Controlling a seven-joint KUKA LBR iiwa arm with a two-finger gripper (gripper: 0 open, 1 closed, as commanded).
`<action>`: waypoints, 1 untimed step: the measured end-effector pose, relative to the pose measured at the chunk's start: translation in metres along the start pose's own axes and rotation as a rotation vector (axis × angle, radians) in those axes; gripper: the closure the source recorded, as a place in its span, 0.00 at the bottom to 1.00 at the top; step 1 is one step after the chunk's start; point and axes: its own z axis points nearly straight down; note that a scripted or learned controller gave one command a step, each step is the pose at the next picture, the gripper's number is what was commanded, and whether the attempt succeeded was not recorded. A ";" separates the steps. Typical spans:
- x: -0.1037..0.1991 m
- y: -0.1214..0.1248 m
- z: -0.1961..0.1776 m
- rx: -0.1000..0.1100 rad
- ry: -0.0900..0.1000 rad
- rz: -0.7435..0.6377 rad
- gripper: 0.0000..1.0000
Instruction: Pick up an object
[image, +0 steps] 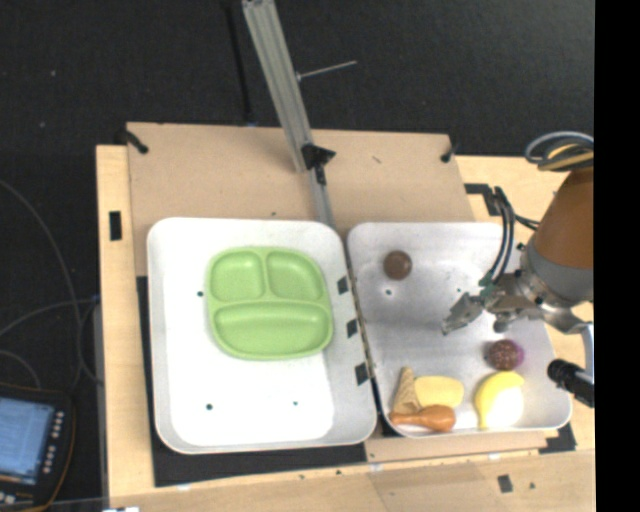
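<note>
Evenly lit from above, bright on the two white bins, dim on the dark floor. Soft glare across the right bin's base. Faint shadows only. Slightly soft focus overall, coarse resolution, small details smeared.

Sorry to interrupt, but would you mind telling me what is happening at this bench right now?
A KUKA arm reaches in from the right, its claw low over the right bin with nothing seen between its fingers. Around it lie a brown ball, a purple ball, a yellow piece and other toy foods. The left bin holds a green divided plate.
</note>
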 end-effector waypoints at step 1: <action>0.007 0.000 0.061 0.000 0.000 0.000 0.00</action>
